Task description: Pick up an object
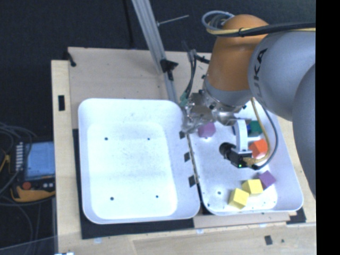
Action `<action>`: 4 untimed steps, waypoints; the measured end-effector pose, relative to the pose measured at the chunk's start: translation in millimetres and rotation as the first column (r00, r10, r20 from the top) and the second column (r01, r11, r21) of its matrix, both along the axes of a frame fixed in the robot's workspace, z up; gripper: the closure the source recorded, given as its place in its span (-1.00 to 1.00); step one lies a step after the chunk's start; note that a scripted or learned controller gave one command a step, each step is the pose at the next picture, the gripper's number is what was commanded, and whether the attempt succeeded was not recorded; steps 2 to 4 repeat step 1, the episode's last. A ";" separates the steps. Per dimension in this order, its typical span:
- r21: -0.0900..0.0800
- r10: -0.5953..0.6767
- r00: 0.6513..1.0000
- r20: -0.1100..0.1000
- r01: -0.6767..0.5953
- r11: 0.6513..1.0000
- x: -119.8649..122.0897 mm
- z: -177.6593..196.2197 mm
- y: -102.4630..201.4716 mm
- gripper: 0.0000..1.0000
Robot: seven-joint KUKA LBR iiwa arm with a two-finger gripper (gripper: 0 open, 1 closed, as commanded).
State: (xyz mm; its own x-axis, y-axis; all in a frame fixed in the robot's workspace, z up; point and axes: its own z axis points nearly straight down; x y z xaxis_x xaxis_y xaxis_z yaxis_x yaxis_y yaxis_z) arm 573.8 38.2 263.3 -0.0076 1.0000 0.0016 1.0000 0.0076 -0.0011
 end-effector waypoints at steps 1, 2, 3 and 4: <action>-0.001 0.000 1.000 -0.003 0.000 1.000 -3.2 -27.5 51.9 1.00; -0.001 0.000 1.000 -0.003 0.000 1.000 -3.2 -27.5 51.9 1.00; -0.001 0.000 1.000 -0.003 0.000 1.000 -3.2 -27.5 51.9 1.00; -0.001 0.000 1.000 -0.003 0.000 1.000 -3.2 -27.5 51.9 1.00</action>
